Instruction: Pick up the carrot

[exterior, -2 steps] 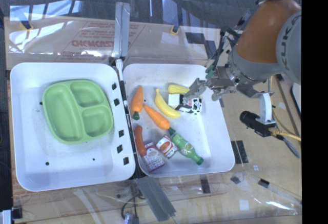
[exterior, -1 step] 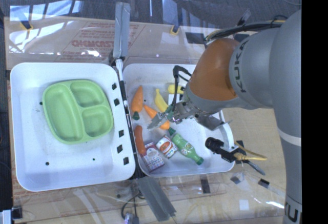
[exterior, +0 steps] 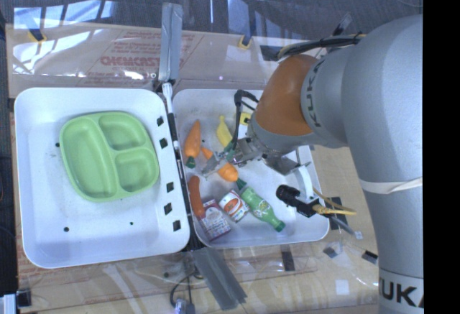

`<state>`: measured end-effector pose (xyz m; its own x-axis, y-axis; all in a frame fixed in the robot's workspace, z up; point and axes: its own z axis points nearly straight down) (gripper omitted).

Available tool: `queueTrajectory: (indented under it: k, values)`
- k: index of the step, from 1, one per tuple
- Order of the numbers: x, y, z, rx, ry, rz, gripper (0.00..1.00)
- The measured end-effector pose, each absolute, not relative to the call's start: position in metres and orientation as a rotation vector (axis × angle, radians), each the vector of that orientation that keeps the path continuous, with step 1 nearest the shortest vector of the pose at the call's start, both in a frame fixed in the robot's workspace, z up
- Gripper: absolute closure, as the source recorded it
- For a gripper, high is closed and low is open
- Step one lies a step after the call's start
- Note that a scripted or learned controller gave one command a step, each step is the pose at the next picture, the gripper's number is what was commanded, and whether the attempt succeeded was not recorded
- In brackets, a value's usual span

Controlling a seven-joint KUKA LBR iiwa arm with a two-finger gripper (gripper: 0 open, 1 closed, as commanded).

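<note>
Orange carrot [exterior: 192,139] lies at right bin [exterior: 302,233] left wall, clear of clutter. Hand [exterior: 224,159] low beside it; grip state unclear.

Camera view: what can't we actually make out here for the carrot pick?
- Hand: the arm's wrist covers most of it from above, so its finger state is unreadable, as is any contact with the carrot.
- Small orange item beside the hand: too small and partly covered to identify.
- Right bin: the arm hides much of its right half.
- Packet label: too small to read.
</note>
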<state>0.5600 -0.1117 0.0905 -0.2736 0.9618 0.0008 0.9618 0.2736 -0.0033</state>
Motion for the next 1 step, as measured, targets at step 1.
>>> queueTrajectory:
  k: [1]
  values:
    - [0.5601, -0.1124, 0.1004, -1.887, -2.509, 0.005, 1.00]
